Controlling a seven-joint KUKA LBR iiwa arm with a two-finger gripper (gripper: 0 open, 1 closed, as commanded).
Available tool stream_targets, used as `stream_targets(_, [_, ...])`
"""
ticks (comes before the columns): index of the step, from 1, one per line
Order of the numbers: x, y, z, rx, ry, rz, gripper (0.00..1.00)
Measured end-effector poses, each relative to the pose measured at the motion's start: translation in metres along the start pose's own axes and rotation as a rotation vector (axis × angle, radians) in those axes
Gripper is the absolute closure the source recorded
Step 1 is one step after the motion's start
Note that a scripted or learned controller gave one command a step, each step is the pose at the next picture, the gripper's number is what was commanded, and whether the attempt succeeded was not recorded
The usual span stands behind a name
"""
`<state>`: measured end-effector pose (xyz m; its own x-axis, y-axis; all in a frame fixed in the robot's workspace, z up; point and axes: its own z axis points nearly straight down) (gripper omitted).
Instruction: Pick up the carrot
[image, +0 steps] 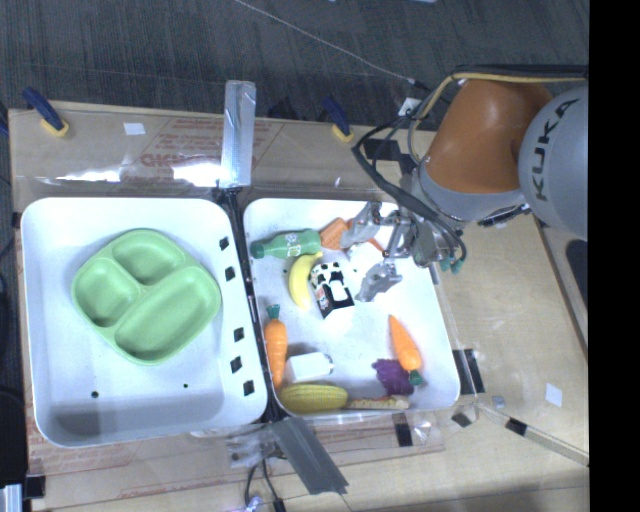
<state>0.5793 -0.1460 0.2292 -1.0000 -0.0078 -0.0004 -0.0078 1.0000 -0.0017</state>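
Carrot (404, 343) lies in the right bin (440, 310) near its right wall, long axis running up-down, tip up, just below the gripper (385, 258), whose fingers look open and empty

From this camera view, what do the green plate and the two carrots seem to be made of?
The green plate looks like smooth moulded plastic: one even pale green, soft rounded compartments, a slight sheen. The carrot by the divider and the carrot near the right wall look like toy food, probably plastic or rubber: flat uniform orange, no roots or marks. The view cannot settle which.
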Motion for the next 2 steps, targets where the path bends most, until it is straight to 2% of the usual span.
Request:
stream_targets(1, [0.06,-0.047,-0.003,0.001,0.0,0.064,0.0])
stream_targets(2, [0.071,-0.062,0.129,-0.005,0.01,-0.004,0.0])
